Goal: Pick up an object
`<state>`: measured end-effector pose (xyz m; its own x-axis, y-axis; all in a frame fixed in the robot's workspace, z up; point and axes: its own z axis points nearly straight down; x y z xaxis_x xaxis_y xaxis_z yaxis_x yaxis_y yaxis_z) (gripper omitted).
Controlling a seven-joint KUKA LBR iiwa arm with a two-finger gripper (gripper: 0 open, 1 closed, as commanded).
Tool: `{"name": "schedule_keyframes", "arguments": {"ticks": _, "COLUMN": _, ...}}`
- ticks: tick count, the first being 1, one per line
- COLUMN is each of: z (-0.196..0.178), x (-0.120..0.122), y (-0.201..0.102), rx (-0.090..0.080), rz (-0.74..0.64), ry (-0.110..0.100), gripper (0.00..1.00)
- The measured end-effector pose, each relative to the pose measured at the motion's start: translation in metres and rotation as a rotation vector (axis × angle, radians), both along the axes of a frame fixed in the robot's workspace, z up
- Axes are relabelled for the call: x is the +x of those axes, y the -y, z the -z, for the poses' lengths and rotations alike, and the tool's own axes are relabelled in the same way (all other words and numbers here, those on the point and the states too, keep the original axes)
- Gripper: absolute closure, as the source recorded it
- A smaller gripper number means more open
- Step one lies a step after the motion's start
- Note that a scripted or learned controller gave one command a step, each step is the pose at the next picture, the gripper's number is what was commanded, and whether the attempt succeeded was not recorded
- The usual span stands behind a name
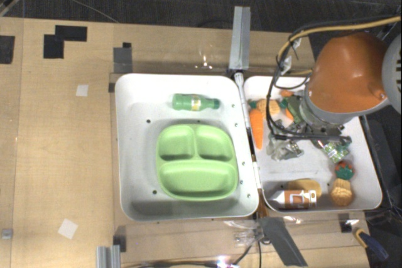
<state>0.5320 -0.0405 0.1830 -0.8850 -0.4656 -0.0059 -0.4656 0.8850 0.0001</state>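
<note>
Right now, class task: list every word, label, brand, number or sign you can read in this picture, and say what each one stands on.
None can be read.
Green bottle in the left bin: pale label band, too blurred to read.
Brown bottle in the right bin: white marking on its label, too small to read.
Green divided tray: no lettering visible.

Gripper point(286, 149) fingers blurred beneath arm point(348, 75)

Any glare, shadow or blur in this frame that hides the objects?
Camera view: soft overall; glare spots on the clear rim above the left bin; the green plate casts a shadow toward the bin's near edge; the arm covers part of the right bin.
</note>
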Motion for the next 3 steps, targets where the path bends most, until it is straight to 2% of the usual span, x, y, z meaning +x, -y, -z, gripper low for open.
{"name": "schedule_keyframes", "arguments": {"ticks": 1, "z": 0.046, "x": -0.006, "y": 0.083, "rx": -0.002, "rz": -0.07, "ry": -0.005, "gripper": 1.0}}
{"name": "schedule_keyframes", "arguments": {"ticks": 2, "z": 0.042, "x": 0.02, "y": 0.066, "rx": -0.002, "rz": -0.371, "ry": 0.001, "gripper": 1.0}}
{"name": "schedule_keyframes", "arguments": {"ticks": 3, "z": 0.042, "x": 0.02, "y": 0.066, "rx": -0.002, "rz": -0.37, "ry": 0.001, "gripper": 0.0}}
